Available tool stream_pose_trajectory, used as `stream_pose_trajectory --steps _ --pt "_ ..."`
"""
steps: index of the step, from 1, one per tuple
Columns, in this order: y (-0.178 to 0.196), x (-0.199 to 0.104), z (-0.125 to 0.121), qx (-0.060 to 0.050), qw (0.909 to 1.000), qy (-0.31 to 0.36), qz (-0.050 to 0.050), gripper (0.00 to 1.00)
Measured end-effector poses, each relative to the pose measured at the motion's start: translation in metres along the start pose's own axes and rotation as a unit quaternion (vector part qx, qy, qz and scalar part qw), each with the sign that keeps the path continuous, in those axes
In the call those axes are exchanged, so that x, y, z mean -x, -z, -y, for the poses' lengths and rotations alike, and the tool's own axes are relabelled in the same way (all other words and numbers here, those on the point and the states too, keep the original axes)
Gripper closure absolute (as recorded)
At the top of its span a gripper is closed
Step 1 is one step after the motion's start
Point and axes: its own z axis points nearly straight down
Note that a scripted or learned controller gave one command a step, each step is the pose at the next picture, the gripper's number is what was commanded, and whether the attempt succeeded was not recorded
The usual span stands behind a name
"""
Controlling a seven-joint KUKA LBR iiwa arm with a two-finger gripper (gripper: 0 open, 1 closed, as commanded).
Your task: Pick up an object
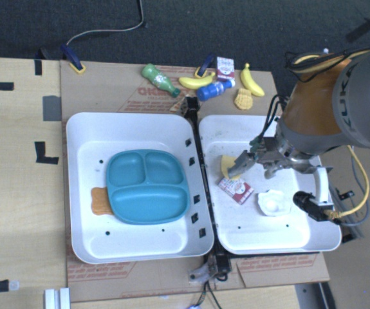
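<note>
Nearest the lens, the grey arm with its orange band point(313, 108) reaches into the right white bin point(236, 240), its jaws point(241, 166) just over a small yellow wedge-shaped piece point(227, 165). Whether the jaws are released or clenched, I cannot tell; nothing is seen between them. Just beside the wedge lies a red-and-white printed packet point(236, 188), and near that a white crumpled lump point(271, 203). All three look light; the wedge seems stiff enough to pinch across its narrow sides, while the packet is flat and likely slippery. The left white bin point(82, 237) holds a blue divided plastic tray point(148, 186). Toy bananas point(196, 81) sit on the brown cardboard-covered table point(107, 89) behind.
</note>
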Motion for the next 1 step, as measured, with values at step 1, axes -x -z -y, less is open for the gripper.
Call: stream_pose_trajectory --steps 1 --pt "-0.0901 0.0182 -0.0326 0.0 1.0 -0.001 0.0 0.0"
